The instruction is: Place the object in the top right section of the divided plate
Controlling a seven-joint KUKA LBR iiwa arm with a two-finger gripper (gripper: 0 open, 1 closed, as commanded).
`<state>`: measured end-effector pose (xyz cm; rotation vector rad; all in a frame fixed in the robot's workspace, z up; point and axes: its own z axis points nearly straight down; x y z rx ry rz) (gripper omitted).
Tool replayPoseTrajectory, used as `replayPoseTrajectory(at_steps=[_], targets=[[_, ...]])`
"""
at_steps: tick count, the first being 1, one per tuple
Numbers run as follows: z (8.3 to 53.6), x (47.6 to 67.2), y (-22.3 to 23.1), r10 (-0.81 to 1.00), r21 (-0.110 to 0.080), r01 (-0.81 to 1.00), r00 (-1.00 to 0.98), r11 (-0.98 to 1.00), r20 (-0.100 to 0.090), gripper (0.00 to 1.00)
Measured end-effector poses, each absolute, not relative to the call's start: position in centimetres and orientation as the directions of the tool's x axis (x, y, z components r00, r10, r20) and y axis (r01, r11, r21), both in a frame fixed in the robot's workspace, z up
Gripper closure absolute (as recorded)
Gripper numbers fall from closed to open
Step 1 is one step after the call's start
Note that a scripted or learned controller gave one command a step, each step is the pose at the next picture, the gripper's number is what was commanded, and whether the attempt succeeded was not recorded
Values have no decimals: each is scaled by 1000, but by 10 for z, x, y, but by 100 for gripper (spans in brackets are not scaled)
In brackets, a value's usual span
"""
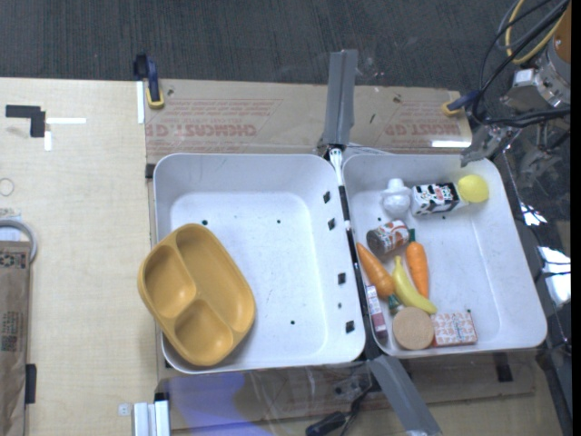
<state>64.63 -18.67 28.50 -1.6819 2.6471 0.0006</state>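
The surface [73,243] carries two white bins side by side. The left bin [272,207] holds the yellow divided plate [195,293], lying at a slant in its lower left corner. The right bin [490,271] holds the loose things: two carrots [416,266], a banana [410,289], a small can [388,237], a black-and-white cow figure [436,197], a lemon [472,188], a round cookie [414,328] and a pink wafer [453,328].

No object is picked yet, so the step in hand appears to be the grasp. The lemon or cow figure, lying apart near the bin's top, would probably be easier to take than the crowded carrots and banana.

The tool [481,143] hangs over the right bin's upper right rim, touching nothing I can see and carrying nothing; whether it is spread or closed I cannot tell.
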Motion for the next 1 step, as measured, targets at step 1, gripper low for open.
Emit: replayPoseTrajectory(at_steps=[1], targets=[[324, 586, -180, -996, 0, -996, -86, 86, -4, 0]])
